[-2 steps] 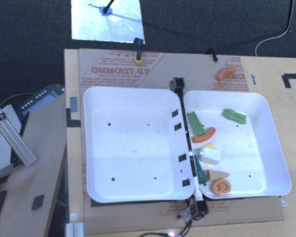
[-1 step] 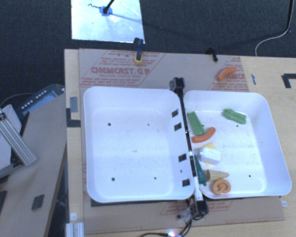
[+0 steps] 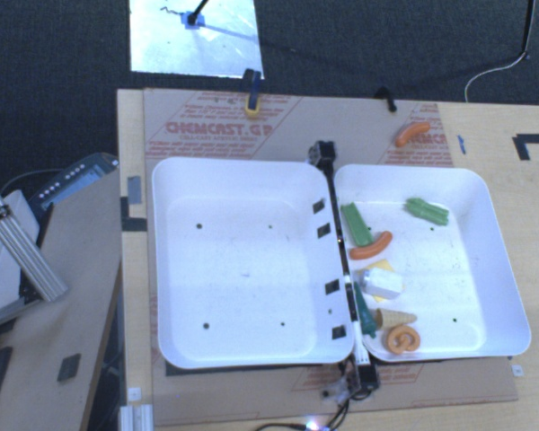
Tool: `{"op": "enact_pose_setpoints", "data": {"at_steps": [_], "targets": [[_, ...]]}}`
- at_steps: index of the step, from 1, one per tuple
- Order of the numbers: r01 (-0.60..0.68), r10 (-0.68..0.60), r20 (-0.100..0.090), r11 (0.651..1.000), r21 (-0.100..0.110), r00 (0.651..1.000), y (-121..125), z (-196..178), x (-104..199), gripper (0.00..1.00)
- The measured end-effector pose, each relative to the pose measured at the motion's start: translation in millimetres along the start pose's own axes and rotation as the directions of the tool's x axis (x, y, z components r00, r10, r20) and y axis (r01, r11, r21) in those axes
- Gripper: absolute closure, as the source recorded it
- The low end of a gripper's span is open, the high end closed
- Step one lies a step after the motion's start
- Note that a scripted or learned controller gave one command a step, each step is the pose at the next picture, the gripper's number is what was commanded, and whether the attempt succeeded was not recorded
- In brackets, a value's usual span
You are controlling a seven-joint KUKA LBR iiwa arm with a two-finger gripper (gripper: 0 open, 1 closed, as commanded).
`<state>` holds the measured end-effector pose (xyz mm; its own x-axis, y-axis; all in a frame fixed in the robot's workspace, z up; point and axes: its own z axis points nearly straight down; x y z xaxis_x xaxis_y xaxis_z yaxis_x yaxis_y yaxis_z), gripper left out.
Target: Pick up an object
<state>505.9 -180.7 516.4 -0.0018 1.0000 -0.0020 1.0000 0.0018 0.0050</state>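
White plastic bins (image 3: 242, 187), glossy orange sausage (image 3: 371, 245), ridged green toy (image 3: 428, 210), ring-shaped pretzel (image 3: 402, 338)

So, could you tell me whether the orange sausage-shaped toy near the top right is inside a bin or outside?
Outside. The orange sausage-shaped toy lies on the bench board beyond the right bin rim.

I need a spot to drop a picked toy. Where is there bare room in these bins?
The left bin has an open floor. In the right bin, the patch right of the green toy and orange sausage is free. It is crowded along the divider, around the white block and pretzel.
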Motion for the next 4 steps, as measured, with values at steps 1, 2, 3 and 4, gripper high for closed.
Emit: {"op": "enact_pose_setpoints", "data": {"at_steps": [1, 2, 3, 4], "targets": [[-0.001, 0.001, 0.0, 1.0, 0.0, 1.0, 1.5, -2.3, -5.7, 1.0], [0.002, -0.002, 0.0, 1.0, 0.003, 1.0, 14.2, 7.3, -6.4, 1.0], [0.001, -0.001, 0.0, 1.0, 0.001, 1.0, 2.4, -1.2, -8.1, 1.0], [0.0, 0.0, -0.001, 1.0, 0.002, 1.0, -17.0, -3.5, -5.4, 1.0]]}}
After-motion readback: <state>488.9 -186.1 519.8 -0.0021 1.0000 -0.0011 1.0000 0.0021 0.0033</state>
